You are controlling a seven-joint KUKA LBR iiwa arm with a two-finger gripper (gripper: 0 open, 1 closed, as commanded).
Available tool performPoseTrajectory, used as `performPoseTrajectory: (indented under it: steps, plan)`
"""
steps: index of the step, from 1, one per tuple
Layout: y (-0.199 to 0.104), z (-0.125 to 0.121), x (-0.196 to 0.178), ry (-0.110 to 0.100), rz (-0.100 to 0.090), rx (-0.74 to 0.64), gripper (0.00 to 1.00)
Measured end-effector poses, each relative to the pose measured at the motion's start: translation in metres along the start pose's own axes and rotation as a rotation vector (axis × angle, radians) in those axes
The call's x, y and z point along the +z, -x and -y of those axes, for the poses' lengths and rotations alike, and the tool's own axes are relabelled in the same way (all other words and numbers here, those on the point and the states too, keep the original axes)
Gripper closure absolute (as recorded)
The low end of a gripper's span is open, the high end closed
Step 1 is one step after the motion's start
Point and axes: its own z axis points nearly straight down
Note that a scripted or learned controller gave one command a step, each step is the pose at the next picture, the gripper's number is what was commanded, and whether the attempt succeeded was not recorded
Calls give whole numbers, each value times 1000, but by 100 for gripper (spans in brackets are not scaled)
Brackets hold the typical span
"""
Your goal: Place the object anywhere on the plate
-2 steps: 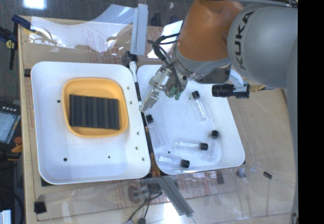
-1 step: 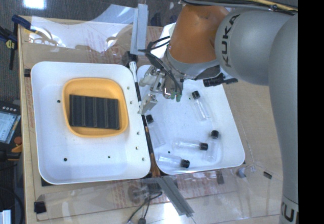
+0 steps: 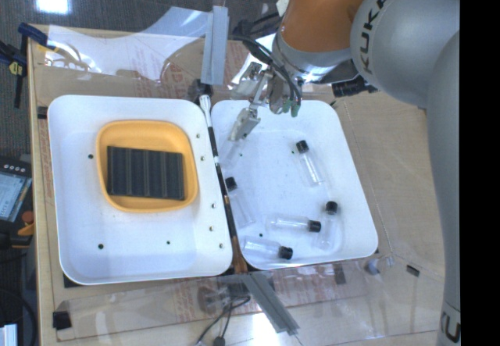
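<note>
A yellow plate (image 3: pixel 144 165) with a dark ribbed insert lies in the left white bin (image 3: pixel 78 251). Several clear vials with black caps lie in the right bin (image 3: pixel 355 180), among them one (image 3: pixel 308 162) at the upper right, one (image 3: pixel 293 222) lower down and one (image 3: pixel 264 248) near the front wall. My gripper (image 3: pixel 262 113) hangs over the back left corner of the right bin, open, with nothing visible between its fingers. It stands well apart from the plate and above the vials.
The big grey and orange arm (image 3: pixel 375 16) covers the back right of the bench. A grey upright bar (image 3: pixel 215 44) stands behind the divider between the bins. A clear plastic sheet (image 3: pixel 168 28) lies at the back.
</note>
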Motion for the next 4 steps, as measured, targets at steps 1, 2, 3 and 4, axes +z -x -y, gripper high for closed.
performPoseTrajectory:
  steps: [1,2,3,4]
  plan:
    - [-43,8,20,0,-4,59,0]
    - [-58,2,42,1,-5,-249,0]
    - [-58,2,42,1,-5,-248,0]
    - [-58,2,42,1,-5,-248,0]
